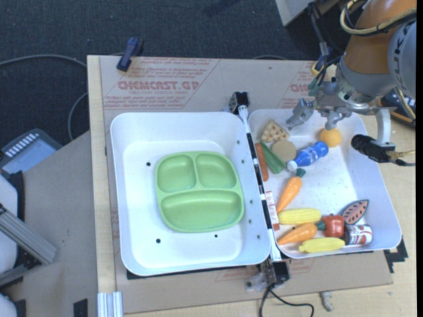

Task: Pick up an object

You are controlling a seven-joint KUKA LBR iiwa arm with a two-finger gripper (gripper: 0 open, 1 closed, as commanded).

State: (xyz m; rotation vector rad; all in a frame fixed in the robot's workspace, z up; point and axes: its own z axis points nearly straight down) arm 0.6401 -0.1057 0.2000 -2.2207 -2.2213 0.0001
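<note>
nearest the camera, at the front edge of the right white bin (pixel 386 207), a yellow plastic banana (pixel 322 245) lies lengthwise along the rim, just beside a small printed can (pixel 360 234), a red toy pepper (pixel 334 226) and an orange carrot (pixel 297 233). behind them sit a yellow corn cob (pixel 299 216), a second orange carrot (pixel 289 192) tilted toward the bin's far side, and a dark leaf-shaped piece with orange veins (pixel 354 211).

the likeliest thing to be picked is the small round yellow-orange fruit (pixel 330 137) at the far end of this bin, since it lies just below the two-finger gripper (pixel 322 113). the gripper hangs over the bin's far rim with its fingers spread apart, and nothing shows between them. the fruit sits slightly toward the camera and a touch to the view's right of the point between the fingers. being round, it has no long axis to match, so the coming move looks like a short shift toward the camera and a straight descent.

a blue and white toy bottle (pixel 310 155) lies just beside the fruit, long axis slanting toward it, and could get nudged. a tan cracker (pixel 273 132) and a beige disc (pixel 284 151) lie farther to the view's left.

the left white bin (pixel 125 177) holds a green divided plate (pixel 198 191), well apart.
</note>
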